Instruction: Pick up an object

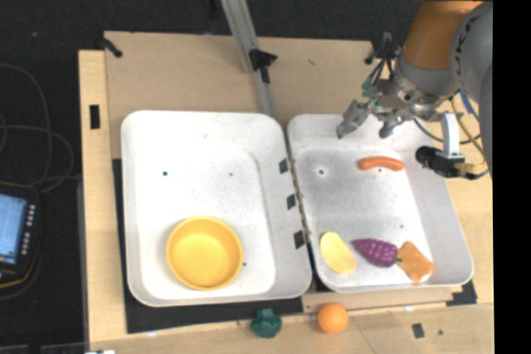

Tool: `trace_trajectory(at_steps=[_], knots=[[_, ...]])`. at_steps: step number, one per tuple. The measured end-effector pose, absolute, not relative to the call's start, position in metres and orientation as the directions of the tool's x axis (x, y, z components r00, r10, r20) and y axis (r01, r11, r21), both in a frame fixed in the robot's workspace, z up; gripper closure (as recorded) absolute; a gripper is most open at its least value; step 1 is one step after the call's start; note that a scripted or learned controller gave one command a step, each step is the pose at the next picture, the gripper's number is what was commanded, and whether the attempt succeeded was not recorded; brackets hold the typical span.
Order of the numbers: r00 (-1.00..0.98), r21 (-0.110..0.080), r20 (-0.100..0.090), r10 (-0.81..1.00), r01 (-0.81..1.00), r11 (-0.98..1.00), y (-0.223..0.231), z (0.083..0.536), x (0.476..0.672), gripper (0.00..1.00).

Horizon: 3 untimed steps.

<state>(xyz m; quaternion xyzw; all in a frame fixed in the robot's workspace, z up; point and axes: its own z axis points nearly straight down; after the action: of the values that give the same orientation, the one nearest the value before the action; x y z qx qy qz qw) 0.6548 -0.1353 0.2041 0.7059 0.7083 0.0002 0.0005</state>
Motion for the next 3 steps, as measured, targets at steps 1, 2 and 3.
trace_trajectory(at_steps=[1, 2, 3], knots=[[-0.004, 0.001, -0.002, 1.000, 1.000, 0.004, -0.136, 0.204, 0.655, 0.00], [-0.001, -0.003, -0.003, 1.000, 1.000, 0.001, -0.134, 0.160, 0.649, 0.00], [0.000, -0.003, -0.003, 1.000, 1.000, 0.000, -0.135, 0.107, 0.648, 0.00]])
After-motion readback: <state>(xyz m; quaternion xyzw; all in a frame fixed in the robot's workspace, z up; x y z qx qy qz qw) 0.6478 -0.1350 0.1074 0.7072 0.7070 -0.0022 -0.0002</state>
